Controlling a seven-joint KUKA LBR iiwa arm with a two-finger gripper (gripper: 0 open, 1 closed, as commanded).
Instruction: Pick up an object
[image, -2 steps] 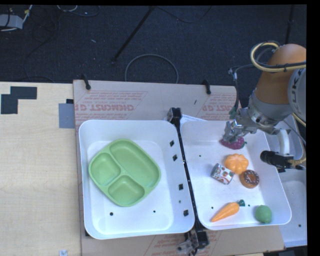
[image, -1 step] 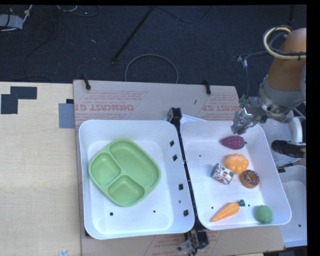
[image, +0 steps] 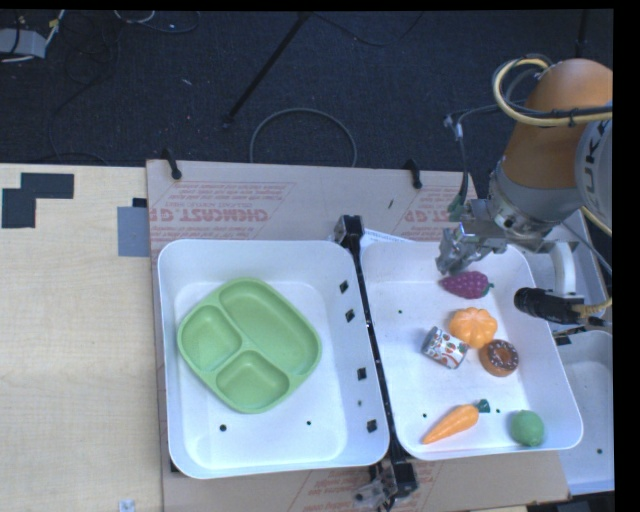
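Grapes (image: 466, 285) lie at the right bin's (image: 400, 415) 12 o'clock edge. Gripper (image: 456, 256) sits just beside them at their 11 o'clock; finger state cannot be told. Pumpkin (image: 472, 325), can (image: 444, 348) and donut (image: 499, 357) lie toward 6 o'clock.

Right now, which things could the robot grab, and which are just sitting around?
Could grab, right bin: purple grapes under the gripper, orange pumpkin, small can, donut, carrot, green ball.

Just sitting around: green divided plate, left bin.
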